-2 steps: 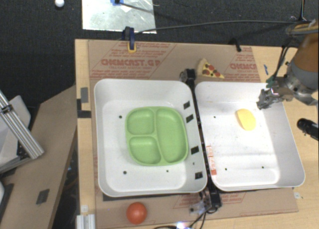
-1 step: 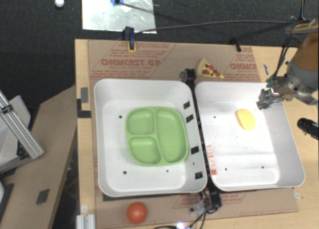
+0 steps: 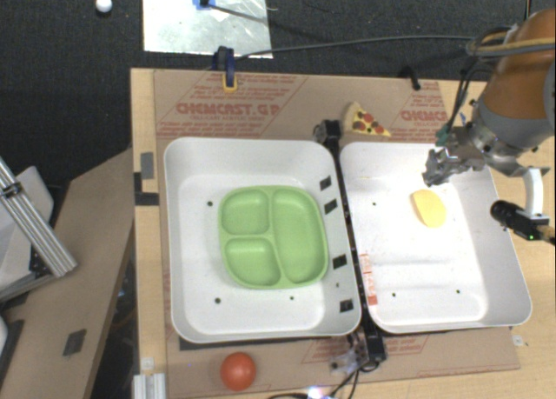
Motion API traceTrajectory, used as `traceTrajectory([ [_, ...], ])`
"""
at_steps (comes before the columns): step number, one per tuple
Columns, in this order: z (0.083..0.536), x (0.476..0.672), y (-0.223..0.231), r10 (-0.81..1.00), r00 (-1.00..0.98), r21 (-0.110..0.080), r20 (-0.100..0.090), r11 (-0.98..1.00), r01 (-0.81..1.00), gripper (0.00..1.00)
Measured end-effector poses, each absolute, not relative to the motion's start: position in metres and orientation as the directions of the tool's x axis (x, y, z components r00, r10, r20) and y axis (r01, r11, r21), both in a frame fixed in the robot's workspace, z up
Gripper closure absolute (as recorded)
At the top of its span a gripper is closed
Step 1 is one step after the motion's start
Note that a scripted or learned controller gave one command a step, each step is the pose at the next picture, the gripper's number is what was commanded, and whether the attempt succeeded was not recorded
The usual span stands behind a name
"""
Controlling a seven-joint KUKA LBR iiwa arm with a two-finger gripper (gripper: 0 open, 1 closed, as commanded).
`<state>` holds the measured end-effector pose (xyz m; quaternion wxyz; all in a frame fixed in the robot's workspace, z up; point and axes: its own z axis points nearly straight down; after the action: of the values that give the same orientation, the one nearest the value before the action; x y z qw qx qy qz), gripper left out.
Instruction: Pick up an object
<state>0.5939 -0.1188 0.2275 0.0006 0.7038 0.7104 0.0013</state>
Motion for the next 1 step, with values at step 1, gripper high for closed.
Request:
traceTrajectory([
  [1,0.2373,0.5956,-0.0651,1.000,-0.010,0.003,0.001,0.010,1.000,1.00],
])
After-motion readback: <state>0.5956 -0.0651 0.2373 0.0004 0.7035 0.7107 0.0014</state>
